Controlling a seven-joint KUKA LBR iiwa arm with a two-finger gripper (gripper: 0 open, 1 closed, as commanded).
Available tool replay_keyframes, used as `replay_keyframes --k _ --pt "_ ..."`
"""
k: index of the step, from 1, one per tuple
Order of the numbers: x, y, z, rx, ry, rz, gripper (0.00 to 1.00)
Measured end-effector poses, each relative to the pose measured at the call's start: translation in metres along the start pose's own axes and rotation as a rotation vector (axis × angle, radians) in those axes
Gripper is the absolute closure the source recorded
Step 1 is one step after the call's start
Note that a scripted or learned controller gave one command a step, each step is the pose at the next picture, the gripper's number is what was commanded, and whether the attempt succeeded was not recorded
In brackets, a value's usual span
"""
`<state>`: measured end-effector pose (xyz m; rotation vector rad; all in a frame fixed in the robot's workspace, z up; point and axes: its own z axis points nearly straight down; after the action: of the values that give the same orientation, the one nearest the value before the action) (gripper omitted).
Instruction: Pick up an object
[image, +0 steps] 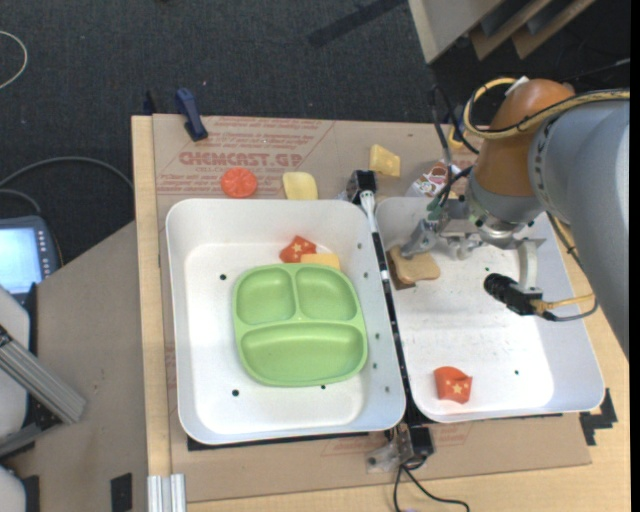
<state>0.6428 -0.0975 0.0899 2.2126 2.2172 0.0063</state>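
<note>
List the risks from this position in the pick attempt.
1. The gripper is over the tan bread-like piece, which lies against the right bin wall by the divider; the fingers may strike the wall.
2. The piece looks flat, so it may slip out.
3. The black cable hanging off the wrist could drag across the bin.
</note>
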Motion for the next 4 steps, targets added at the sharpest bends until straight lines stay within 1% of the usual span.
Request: replay_keyframes --k 1,2,3,4 --pt "0.003 0.021 0.001 -0.001 -0.001 0.001 0.0" --pt "-0.008 0.026 0.002 0.001 0.001 0.002 0.0" --pt "-0.007 0.027 -0.01 -0.005 0.001 0.001 1.0" --pt "-0.007 0.027 -0.009 -0.003 0.0 0.0 0.0"
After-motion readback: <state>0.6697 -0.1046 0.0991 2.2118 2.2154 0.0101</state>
